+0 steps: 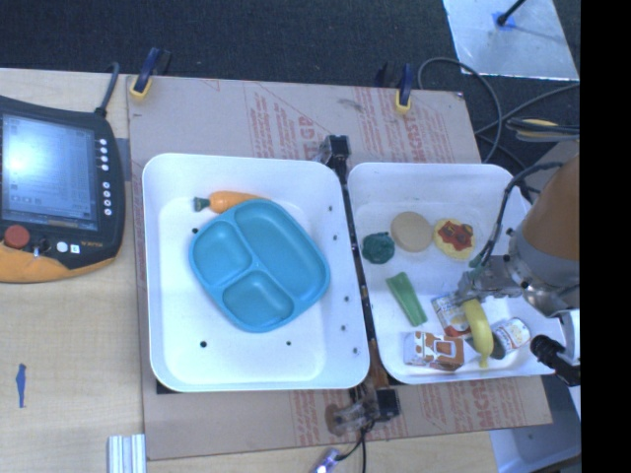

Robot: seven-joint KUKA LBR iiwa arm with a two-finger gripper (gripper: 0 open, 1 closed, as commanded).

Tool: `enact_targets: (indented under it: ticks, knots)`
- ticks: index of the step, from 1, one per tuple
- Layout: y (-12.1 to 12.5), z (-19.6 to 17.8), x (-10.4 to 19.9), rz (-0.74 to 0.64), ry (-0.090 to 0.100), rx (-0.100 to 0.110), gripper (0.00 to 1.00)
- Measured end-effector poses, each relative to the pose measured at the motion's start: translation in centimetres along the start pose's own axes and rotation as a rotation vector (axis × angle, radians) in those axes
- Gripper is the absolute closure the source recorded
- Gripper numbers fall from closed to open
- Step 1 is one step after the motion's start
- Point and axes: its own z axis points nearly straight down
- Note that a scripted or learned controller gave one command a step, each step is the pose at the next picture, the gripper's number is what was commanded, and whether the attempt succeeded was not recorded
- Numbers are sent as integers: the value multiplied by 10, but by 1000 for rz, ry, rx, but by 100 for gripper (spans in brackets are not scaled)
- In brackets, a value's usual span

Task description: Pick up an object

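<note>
While end effector (471, 289) grip unclear, banana (479, 327) beside it, near right bin (434, 173) edge

Bench (69, 363) with two bins (168, 353), pendant (54, 195)

The carrot (229, 202) lies partly tucked behind the blue divided plate (258, 265), so just its orange tip and green end show. The arm (554, 227) is cut off on the right, its orange band running out of view. The gripper (480, 286) hangs over the right bin (434, 177), its fingers too blurred to make out against the clutter. The banana (479, 327) covers part of a small printed carton (437, 349), whose lettering is too small to read. The pendant (54, 187) is clipped at the left edge.
</note>
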Motion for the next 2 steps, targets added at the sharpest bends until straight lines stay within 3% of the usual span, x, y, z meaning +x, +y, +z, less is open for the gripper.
enact_targets:
  ticks: [1,2]
  knots:
    - [44,-88,85,6,2,0,100]
    - [43,-87,84,9,1,2,0]
